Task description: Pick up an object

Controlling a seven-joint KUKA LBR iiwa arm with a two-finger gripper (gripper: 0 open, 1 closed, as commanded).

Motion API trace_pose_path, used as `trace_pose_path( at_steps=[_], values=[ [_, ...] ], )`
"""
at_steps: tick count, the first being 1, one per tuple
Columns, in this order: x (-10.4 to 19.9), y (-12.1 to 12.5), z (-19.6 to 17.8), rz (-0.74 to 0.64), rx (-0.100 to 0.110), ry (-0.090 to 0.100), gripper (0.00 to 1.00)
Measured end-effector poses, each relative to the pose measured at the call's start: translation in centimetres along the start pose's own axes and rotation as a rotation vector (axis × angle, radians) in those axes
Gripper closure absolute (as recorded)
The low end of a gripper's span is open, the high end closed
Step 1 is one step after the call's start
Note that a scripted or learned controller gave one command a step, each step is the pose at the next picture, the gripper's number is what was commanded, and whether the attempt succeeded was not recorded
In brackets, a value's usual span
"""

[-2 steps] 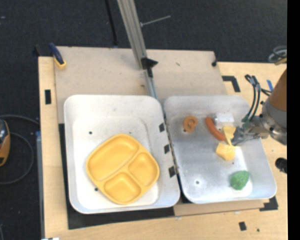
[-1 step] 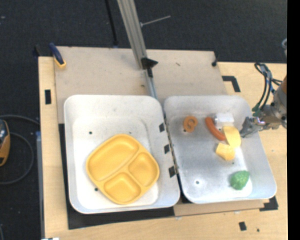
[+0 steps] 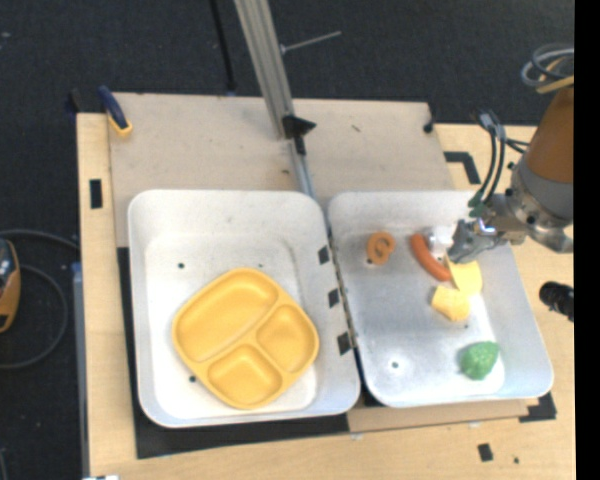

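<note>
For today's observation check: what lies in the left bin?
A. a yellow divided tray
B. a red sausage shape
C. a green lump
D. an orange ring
A: the yellow divided tray lies in the left bin, while the small items lie in the right bin.

1. Left bin [image 3: 155,228] is showing white; divided tray [image 3: 245,338] yellow.
2. Right bin [image 3: 400,368] white, holding a brown ring [image 3: 381,249], orange-red piece [image 3: 429,256], yellow pieces [image 3: 454,303], green lump [image 3: 479,359].
3. Arm [image 3: 552,158] is showing orange over grey.
</note>
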State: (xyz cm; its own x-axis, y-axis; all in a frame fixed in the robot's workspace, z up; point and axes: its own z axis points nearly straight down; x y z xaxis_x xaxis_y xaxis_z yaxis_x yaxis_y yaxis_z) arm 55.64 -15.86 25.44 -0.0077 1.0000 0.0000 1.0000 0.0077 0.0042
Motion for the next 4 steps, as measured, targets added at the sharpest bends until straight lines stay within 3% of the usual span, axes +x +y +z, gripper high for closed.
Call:
trace_pose_path(
  at_steps=[4],
  values=[
    [19.3,5.9,2.5,0.002,0.002,0.000,1.00]
  ],
)
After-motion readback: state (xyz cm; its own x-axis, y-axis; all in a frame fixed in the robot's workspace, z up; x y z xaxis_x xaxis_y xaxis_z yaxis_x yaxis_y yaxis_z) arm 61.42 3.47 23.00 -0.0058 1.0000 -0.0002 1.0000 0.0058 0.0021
